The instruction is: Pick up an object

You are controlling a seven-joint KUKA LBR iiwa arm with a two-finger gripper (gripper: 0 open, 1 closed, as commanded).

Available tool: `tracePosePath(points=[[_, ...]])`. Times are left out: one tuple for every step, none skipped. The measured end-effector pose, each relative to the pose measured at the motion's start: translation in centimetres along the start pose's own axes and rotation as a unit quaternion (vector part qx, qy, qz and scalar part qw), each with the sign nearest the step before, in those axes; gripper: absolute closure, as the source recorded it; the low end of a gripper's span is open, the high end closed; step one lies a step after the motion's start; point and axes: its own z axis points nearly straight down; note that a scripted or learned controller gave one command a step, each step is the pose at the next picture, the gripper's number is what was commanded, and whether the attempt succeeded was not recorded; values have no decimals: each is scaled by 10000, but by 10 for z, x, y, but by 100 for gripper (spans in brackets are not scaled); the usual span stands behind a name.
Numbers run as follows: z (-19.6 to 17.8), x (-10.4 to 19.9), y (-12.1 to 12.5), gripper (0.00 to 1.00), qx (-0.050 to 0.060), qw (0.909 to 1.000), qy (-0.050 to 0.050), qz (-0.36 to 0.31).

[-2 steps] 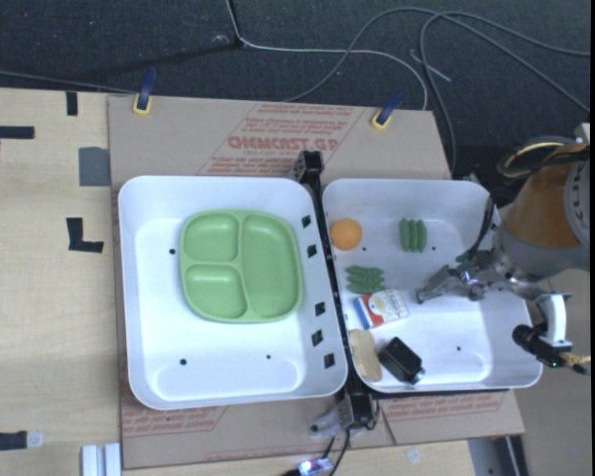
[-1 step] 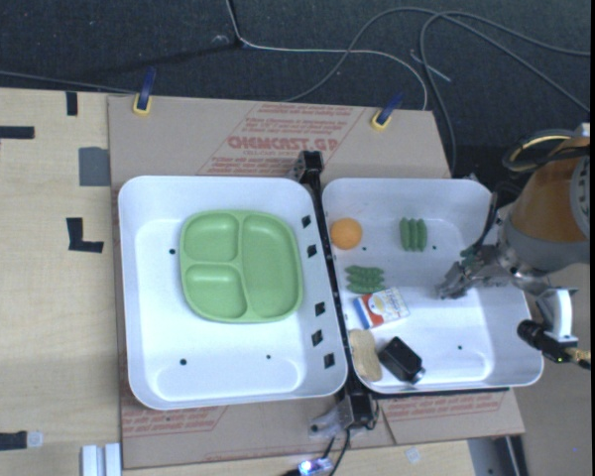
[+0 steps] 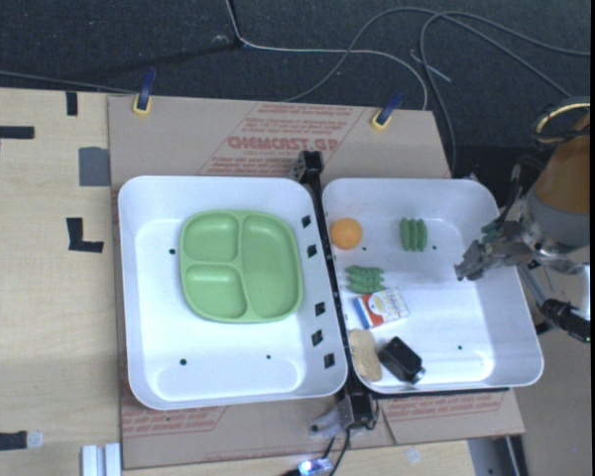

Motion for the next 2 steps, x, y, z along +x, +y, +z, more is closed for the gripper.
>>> tracePosePath(points=[[-51,4,-9,100,1,10000,1,0],[-93,6,-7,100,6,10000,1,-4]])
